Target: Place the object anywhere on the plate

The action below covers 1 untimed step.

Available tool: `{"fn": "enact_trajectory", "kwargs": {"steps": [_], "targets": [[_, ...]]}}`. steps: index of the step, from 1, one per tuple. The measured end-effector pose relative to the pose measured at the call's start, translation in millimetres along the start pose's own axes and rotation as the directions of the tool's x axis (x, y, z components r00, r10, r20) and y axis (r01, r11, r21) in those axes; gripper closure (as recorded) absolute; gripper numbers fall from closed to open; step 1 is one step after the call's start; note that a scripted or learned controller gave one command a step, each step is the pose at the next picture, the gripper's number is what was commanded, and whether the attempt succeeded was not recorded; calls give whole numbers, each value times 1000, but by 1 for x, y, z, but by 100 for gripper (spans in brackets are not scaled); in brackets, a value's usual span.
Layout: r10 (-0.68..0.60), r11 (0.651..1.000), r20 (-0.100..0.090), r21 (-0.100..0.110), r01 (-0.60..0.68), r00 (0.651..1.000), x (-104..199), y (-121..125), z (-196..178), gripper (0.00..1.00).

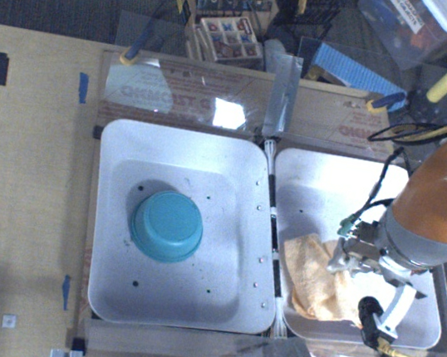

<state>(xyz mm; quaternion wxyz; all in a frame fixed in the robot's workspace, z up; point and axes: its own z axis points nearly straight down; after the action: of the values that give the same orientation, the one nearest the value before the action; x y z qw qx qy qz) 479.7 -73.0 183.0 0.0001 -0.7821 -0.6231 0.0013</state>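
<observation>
From my remote seat I look down at a slant on a pale wood bench (17, 208) carrying black tape marks along its left side and small blue tape tabs near the bins. Two shallow white bins sit side by side, touching along a central seam. The left bin (231, 183) holds a teal plate (167, 225), which reads as an upturned round dish, sitting left of the bin's centre with its shadow behind it; a few dark specks dot the bin floor around it. The right bin (316, 180) holds the object, a crumpled yellow-orange cloth (312, 282), lying in the near-left corner against the bin's front wall, well apart from the plate. The arm (439, 199) comes in from the right, orange band above the grey wrist, cables looping over it. The gripper (343, 260) is down over the cloth's upper right edge, touching or just above it; I cannot tell how its jaws stand from this angle. Behind the bins stands a clear panel with a bright glare patch on it. Beyond that, the room floor is dark carpet cluttered with a wooden crate of boxes, a blue ridged block and a yellow pole.
</observation>
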Motion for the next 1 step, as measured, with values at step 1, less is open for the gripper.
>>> {"fn": "enact_trajectory", "kwargs": {"steps": [1], "targets": [[-1, 1000, -1, 1, 1, 1000, 1, 1, -40, 100]]}}
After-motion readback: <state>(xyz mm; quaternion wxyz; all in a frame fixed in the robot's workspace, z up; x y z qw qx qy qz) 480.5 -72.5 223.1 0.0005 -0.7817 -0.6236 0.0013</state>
